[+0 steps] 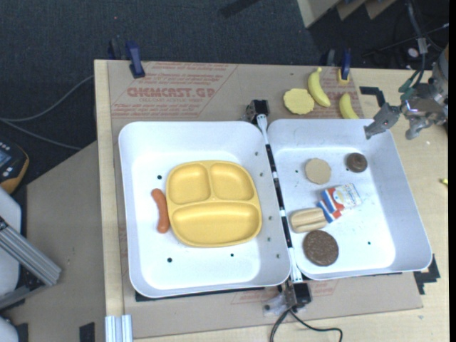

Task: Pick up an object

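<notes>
We see two shallow white plastic bins point(142, 148), smooth with a soft sheen, resting on a matt brown cardboard sheet point(171, 91) with red print. The yellow three-compartment plate point(212, 204) looks like glossy moulded plastic, as does the orange toy sausage point(161, 210) beside it. The dark brown round patty point(320, 248) near the right bin's front edge looks rough and matt.

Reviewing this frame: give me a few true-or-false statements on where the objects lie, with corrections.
1. The yellow divided plate sits in the left bin. True.
2. The hot dog sausage lies on the plate. False: it lies beside the plate, on the bin floor.
3. Two bananas lie outside the bins. True.
4. The gripper holds the dark brown patty. False: the patty lies in the right bin, far from the gripper.
</notes>
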`<state>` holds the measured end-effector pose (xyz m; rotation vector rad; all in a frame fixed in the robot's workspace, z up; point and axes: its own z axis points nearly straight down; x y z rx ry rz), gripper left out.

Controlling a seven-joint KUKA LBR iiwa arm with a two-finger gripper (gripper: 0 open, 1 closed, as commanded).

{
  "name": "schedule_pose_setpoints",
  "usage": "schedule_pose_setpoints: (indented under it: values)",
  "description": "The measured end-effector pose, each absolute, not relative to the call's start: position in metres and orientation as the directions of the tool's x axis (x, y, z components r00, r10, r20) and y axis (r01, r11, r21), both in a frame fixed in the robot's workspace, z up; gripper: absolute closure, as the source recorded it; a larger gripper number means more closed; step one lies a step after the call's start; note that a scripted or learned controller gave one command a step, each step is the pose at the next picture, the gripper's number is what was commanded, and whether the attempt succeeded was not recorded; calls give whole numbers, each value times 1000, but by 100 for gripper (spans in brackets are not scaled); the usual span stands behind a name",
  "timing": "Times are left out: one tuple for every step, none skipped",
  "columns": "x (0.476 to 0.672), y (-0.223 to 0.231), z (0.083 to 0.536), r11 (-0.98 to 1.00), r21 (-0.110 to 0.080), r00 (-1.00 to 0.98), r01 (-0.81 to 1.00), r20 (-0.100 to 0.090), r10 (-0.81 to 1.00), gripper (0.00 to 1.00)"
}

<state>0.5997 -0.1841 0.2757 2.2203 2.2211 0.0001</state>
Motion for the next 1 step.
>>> schedule_pose_setpoints:
  values:
    - [603,-182,116,0,-13,0,1000,4,1000,0]
